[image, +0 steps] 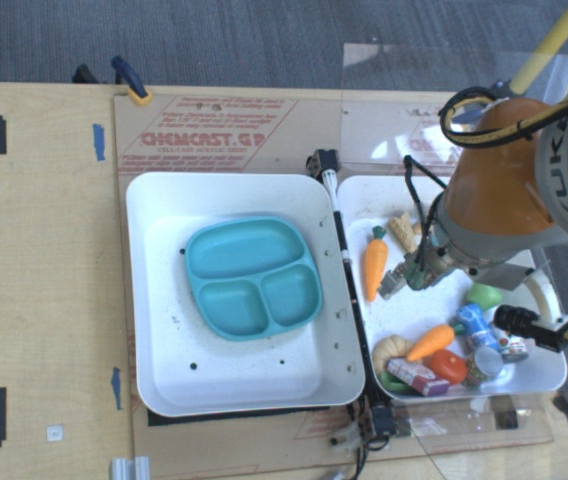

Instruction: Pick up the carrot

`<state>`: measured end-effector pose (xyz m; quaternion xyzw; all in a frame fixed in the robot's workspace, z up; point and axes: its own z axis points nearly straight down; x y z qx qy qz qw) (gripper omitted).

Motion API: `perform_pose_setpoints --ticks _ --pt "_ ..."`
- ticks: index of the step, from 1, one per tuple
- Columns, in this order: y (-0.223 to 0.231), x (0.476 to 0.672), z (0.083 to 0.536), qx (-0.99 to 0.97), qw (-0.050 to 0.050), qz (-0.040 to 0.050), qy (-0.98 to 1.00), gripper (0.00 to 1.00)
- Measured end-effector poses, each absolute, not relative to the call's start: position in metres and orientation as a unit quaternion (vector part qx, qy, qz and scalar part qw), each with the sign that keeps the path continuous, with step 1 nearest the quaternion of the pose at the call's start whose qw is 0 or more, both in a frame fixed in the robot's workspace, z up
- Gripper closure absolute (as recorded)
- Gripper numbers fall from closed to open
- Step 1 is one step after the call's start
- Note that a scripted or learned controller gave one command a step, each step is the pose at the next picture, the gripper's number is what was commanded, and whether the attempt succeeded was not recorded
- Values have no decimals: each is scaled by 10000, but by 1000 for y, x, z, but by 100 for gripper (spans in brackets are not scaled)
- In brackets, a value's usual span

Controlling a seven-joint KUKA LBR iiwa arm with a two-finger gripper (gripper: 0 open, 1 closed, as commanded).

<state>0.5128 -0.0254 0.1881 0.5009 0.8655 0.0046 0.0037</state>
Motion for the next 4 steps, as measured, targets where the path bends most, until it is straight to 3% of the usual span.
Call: perform_pose_setpoints --ticks 1,2,3,4 --pt "-30 510 185 5045 9 7 8634 0" --pt "-26 604 185 5414 27 11 8407 0" --pt "-12 564 185 6075 -28 -11 7943 0" --pt "-109 577 174 7188 32 -6 6952 0"
